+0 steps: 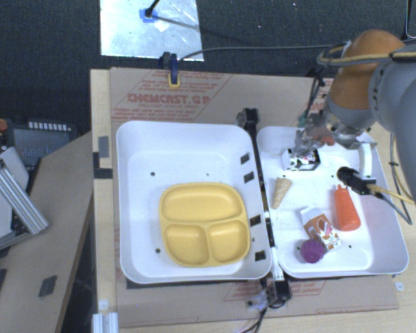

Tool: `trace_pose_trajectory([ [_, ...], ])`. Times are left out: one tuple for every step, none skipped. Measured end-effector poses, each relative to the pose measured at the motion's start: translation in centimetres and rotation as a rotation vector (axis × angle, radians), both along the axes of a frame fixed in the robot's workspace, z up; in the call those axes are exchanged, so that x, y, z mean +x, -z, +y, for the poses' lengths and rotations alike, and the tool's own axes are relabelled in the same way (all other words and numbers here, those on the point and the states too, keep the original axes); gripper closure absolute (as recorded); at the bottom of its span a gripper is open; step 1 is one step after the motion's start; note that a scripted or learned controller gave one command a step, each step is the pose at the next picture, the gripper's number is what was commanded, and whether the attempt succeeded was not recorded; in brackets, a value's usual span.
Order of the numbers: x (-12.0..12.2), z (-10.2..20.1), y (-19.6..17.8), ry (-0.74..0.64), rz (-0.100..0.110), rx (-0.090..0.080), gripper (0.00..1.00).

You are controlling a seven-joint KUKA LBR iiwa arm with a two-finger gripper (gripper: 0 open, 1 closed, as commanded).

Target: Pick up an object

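Nearest you, at about 5 o'clock in the view, a purple ball (312,250) sits near the front wall of the right bin (392,252), touching a small printed carton (321,229) just behind it. At the carton's 2 o'clock you find an orange bottle (346,209) with a black cap, lying on its side, the cap pointing toward the back. To the carton's 10 o'clock a tan cone (281,190) lies close to the divider between the bins.

Across that divider, the left bin (142,151) carries a yellow divided plate (203,223) with three compartments, resting in the near half.

Farther back in the right bin, at roughly 2 o'clock in the view, the gripper (306,148) comes down over a small black-and-white object (301,160). That object lies directly under the fingertips, touching or nearly so. You cannot tell from here whether the jaws stand apart or together, nor whether the object sits between them. The grey arm (395,96) with its orange band (364,50) reaches in from 3 o'clock.
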State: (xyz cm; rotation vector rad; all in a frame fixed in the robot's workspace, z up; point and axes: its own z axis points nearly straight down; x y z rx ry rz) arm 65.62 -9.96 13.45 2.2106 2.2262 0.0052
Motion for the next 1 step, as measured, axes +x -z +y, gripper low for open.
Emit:
trace_pose_trajectory([
  [1.18,0.28,-5.55,0.001,-0.003,0.000,1.00],
])
